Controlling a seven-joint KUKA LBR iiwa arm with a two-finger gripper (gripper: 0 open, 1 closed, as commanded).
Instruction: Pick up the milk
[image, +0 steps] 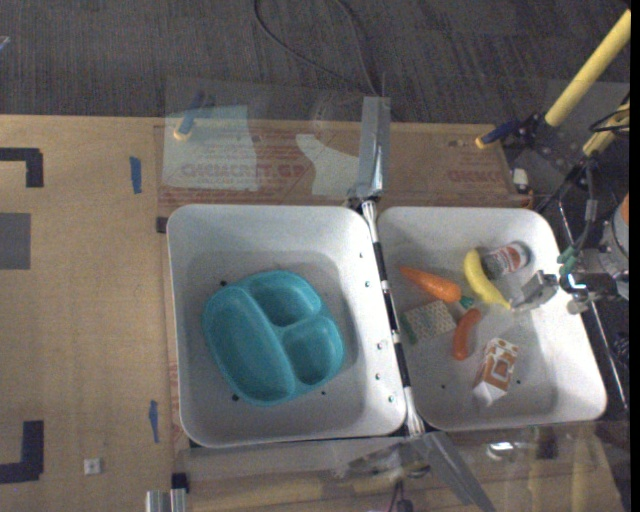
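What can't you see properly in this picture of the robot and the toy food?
- Claw: small and blurred in the camera view, so its grip is unclear.
- Arm: cut off by the right edge.
- Milk: print too small to read.
- Can: partly hidden behind the banana.
- Yellow pole: runs out of the top right corner.

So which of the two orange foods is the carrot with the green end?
The carrot is the one nearer the left bin, pointed, with a green tip beside the banana. The other orange piece is rounder, lower down, near the milk.
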